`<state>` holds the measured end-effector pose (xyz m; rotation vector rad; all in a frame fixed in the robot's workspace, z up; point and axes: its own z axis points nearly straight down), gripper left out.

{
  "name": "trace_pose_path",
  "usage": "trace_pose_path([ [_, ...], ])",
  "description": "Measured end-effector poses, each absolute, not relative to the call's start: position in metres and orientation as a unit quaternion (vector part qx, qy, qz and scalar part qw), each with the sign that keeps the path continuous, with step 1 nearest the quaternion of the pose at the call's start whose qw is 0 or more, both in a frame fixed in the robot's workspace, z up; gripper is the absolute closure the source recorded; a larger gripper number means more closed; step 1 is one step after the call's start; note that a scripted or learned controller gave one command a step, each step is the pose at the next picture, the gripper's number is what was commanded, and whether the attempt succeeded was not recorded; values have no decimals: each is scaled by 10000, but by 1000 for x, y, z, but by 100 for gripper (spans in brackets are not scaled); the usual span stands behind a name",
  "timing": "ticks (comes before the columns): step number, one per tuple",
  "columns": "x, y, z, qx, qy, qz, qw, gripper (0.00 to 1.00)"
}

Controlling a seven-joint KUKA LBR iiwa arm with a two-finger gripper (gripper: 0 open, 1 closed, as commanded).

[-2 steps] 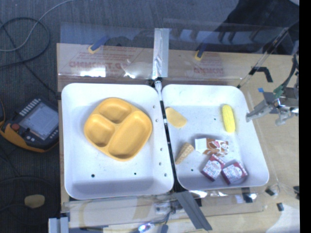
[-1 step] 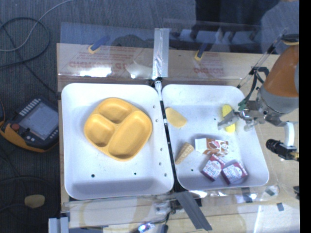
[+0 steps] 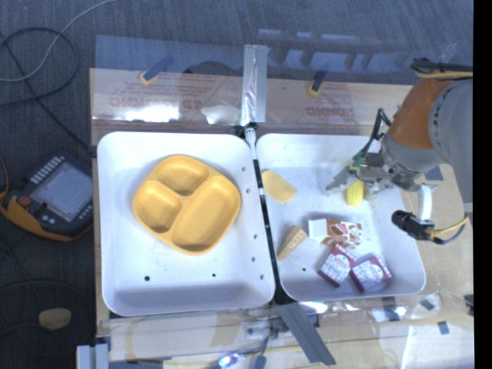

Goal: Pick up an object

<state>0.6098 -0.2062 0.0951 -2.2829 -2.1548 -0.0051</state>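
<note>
My gripper (image 3: 355, 183) is low in the upper right part of the right bin (image 3: 307, 148). Its fingers (image 3: 336, 183) stand open and spread. A small yellow corn-like piece (image 3: 354, 194) lies between and just below them, with a gap on each side. Elsewhere in this bin lie a pale yellow wedge (image 3: 278, 186), a tan cone (image 3: 290, 241), a white and red packet (image 3: 335, 231) and two maroon packets (image 3: 336, 268) (image 3: 370, 273).
The left bin (image 3: 123, 267) holds a yellow three-part plate (image 3: 187, 203). A metal divider strip (image 3: 254, 91) runs between the bins at the back. A handheld control pendant (image 3: 54, 197) lies on the floor at the left.
</note>
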Motion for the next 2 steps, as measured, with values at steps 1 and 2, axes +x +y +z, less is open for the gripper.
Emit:
trace_pose_path([
  [1,609,-206,100,-7267,-6870,12,34,100],
  [2,669,-102,198,-7106,-7036,24,11,100],
])
